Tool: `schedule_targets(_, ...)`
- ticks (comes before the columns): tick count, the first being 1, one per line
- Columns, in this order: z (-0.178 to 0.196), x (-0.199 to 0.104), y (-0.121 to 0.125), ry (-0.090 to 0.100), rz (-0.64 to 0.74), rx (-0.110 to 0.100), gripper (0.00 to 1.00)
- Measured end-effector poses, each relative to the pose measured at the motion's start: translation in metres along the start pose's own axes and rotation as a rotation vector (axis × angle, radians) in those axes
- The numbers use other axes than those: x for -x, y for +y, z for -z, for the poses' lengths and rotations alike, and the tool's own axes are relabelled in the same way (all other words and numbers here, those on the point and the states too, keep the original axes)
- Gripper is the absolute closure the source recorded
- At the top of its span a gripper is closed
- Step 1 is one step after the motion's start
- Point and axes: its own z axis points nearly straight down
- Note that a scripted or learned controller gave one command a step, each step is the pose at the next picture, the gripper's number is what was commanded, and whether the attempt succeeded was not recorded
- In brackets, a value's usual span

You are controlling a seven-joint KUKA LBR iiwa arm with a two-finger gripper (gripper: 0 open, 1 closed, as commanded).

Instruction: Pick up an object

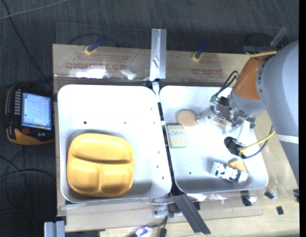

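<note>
My gripper [221,113] hangs low over the upper middle of the right bin [202,181], under the grey wrist with its orange band. A tan round disc [186,117] lies just left of it, a short gap away. Below the disc, a small pad with green dots [175,136] rests against the bin's left wall. A white and black small object [226,172] and a yellowish piece [237,164] lie in the bin's lower right corner. A large yellow loaf-shaped object [99,163] takes up the lower part of the left bin [108,102].
A black cable loop [234,146] hangs from the arm above the right bin's lower right. The metal divider [164,137] runs between the two bins. A handheld pendant with a lit screen [29,115] sits off the bench at the left.
</note>
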Motion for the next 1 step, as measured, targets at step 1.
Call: schedule_targets(1,0.0077,0.0719,-0.0794,0.026,-0.251,0.005,0.00)
